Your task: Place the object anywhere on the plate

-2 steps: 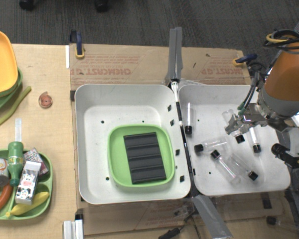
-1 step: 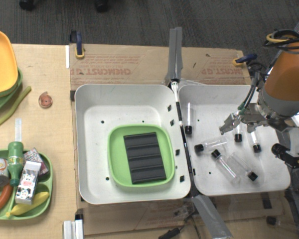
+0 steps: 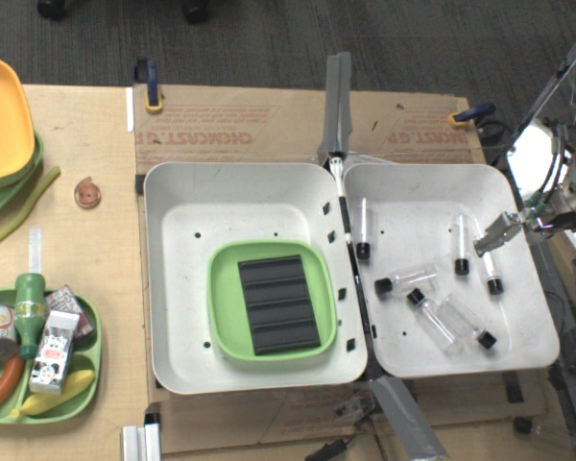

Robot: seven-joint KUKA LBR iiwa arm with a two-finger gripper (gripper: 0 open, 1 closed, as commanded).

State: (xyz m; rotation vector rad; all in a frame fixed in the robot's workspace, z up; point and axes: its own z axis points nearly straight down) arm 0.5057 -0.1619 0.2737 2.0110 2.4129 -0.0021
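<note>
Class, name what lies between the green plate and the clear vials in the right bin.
In the camera view, the two bins' adjoining walls separate the green plate from the vials.

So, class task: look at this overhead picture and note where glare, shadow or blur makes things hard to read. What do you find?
Camera view: the lighting is soft and even, with faint shadows inside the left bin; the clear tubes in the right bin almost vanish against the white, only their black caps standing out; a bright glare patch washes out the right side above the pincer, which looks slightly blurred.
</note>
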